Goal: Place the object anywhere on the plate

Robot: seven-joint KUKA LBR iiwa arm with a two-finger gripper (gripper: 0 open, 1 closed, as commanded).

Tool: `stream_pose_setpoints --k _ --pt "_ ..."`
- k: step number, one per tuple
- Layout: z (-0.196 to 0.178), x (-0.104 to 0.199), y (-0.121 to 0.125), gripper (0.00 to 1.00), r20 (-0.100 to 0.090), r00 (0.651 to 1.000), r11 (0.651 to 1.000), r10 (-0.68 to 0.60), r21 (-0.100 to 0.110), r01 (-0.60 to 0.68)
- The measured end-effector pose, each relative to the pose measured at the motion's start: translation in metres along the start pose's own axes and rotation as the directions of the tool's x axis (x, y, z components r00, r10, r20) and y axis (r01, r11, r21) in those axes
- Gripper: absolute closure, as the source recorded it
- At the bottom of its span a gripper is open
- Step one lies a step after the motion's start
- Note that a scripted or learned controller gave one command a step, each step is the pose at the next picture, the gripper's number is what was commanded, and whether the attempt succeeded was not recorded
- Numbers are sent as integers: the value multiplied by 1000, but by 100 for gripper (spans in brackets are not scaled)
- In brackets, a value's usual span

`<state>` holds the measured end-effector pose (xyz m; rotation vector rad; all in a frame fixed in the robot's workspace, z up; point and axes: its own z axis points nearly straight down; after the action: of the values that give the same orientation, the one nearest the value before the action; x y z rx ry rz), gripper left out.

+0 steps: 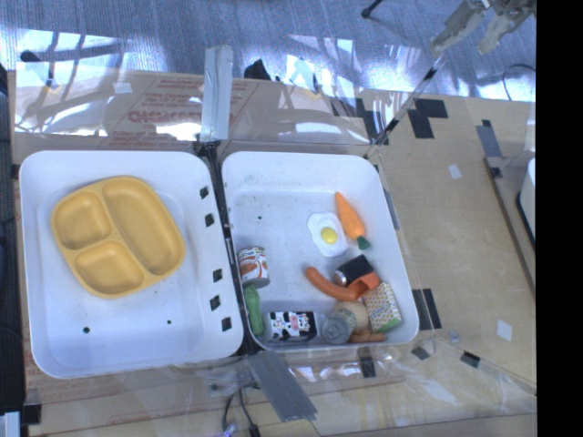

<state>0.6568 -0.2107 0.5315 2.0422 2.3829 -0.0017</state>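
Currently claw (488, 14) sits far from bins, state unclear. Toys crowd right bin (273, 176); grabbing carrot (350, 217) risks nudging egg (327, 235). Plate (116, 235) bare.

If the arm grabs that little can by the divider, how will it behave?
The can looks small and toy-like, so probably light and rigid. It seems to lie tilted, so its round side may roll when nudged. The smooth label could slip.

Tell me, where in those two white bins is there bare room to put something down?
The yellow plate has three bare compartments. In the right bin, the upper left floor is bare, above the can and left of the fried egg. The lower right corner is crowded, around the sausage.
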Motion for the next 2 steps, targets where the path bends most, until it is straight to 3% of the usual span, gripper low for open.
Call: stream_pose_setpoints --k 1,2 --pt "-11 0 0 0 0 958 958 286 1 -286" --pt "-11 4 0 0 0 873 873 488 2 -488"
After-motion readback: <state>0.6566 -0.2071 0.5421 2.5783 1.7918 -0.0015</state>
